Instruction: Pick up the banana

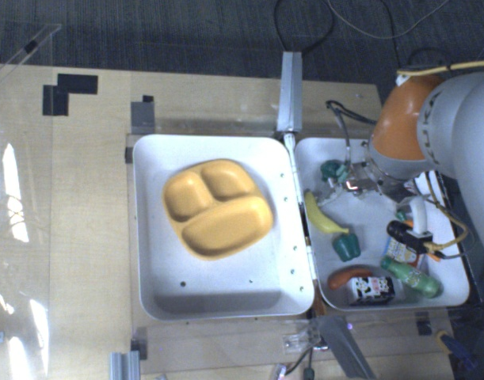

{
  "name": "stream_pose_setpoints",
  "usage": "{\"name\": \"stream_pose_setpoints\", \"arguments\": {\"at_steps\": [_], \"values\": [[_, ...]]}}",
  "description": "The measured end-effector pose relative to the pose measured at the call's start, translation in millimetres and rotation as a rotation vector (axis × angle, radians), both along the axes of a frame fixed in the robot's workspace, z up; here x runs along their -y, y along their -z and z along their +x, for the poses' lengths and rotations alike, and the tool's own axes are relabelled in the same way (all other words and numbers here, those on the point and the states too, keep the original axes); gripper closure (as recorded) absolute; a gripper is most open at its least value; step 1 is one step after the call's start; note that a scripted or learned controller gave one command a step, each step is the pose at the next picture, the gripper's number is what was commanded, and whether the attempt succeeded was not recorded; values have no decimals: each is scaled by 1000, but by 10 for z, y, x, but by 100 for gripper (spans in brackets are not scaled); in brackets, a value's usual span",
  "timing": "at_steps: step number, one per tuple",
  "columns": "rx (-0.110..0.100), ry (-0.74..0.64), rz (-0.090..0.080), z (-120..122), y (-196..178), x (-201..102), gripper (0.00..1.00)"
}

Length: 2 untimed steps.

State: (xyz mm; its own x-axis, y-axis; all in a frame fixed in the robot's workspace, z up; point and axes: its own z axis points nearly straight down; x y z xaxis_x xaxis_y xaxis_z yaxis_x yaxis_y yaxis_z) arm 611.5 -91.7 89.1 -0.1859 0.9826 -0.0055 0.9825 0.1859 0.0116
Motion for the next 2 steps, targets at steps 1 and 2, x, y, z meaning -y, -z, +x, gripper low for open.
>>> {"name": "stream_pose_setpoints", "arguments": {"at_steps": [1,2], "values": [[7,119,0,-564,-17,29,0],[1,35,2,-59,4,-81,0]]}}
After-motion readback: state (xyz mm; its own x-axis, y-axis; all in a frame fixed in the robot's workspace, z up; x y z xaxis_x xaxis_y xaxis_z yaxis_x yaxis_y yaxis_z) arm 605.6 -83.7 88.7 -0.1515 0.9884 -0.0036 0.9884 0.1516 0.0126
